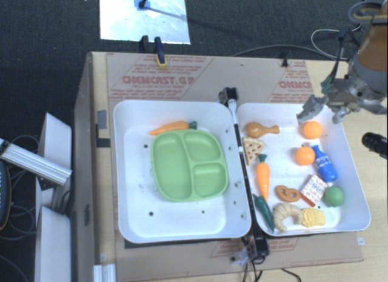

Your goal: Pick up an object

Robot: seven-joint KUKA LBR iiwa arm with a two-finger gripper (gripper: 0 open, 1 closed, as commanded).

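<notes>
1. you see the grey arm [370, 62] reach in from the right, with its gripper [322, 110] hanging over the far edge of the right bin [354, 181].
2. the two grey fingers stand spread apart with nothing between them; one finger [308, 108] points left and the other [338, 114] sits just right of it.
3. a round orange fruit [312, 130] lies just below the gripper in the far part of the right bin; you can't tell whether a finger touches it.
4. a second orange ball [304, 155] sits nearer, touching a blue plastic bottle [325, 166] with a white label.
5. a glossy tan drumstick [260, 130] lies at the far left of that bin, and a triangular pizza slice [252, 148] lies just near of it.
6. a tapered orange carrot [263, 177] with a green top points toward the near side, between the pizza slice and a brown pretzel [287, 194].
7. at the near edge you find a pale croissant [285, 214], bumpy yellow corn [312, 217], a green ball [333, 196] and a small red-and-white packet [314, 187].
8. the left bin [130, 214], smooth white plastic, holds a light green divided plate [189, 164] with three compartments.
9. another carrot [171, 128] lies just beyond the plate's far rim.
10. both bins rest on a brown cardboard sheet [157, 74] with red print.
</notes>
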